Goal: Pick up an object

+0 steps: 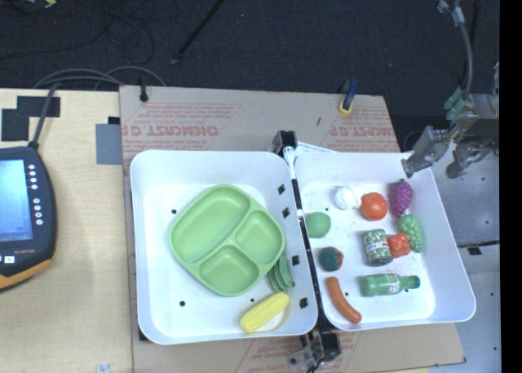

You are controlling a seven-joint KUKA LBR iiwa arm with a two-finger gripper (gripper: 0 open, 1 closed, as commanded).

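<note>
The right bin [453,281] holds several toy foods: a white piece [346,197], a red tomato [373,206], purple grapes [400,197], green grapes [412,233], a green can [376,246], a small red piece [398,244], a pale green ball [317,224], a dark green piece [329,259], an orange sausage [343,299] and a green bottle [390,284]. My gripper [430,167] hangs over the bin's far right corner, just up and right of the purple grapes. It is open, with nothing between its fingers.
The left bin [151,281] holds a green divided plate [228,238], a yellow corn cob [263,313] and green slices [282,273]. A black divider [295,224] separates the bins. A tablet-like pendant [20,212] lies at the far left. A blue clip [349,95] sits behind the bins.
</note>
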